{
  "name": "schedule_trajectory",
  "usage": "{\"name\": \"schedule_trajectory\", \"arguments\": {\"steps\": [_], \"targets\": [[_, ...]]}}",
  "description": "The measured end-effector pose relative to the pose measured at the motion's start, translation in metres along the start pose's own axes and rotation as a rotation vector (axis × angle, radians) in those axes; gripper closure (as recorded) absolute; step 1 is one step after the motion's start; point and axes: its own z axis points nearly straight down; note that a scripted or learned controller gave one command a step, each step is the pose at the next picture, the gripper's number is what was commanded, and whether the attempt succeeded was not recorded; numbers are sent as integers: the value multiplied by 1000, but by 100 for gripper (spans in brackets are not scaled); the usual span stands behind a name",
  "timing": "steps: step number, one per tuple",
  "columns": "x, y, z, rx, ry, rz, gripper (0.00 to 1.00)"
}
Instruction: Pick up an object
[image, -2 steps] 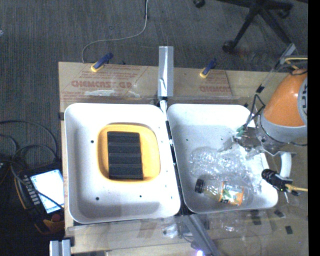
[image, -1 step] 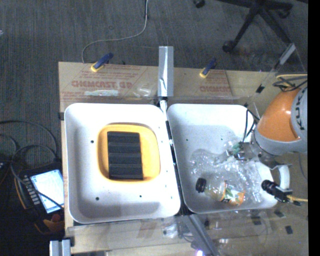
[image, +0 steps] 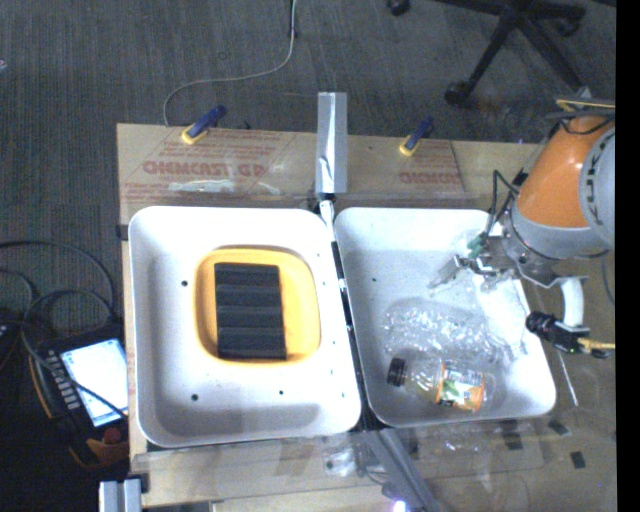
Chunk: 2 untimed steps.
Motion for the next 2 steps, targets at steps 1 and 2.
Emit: {"name": "schedule_trajectory", "arguments": {"steps": [1,2], "targets": [[-7,-88,7,2,1,53,0],[45,-17,52,-16,-5,-69,0]]}}
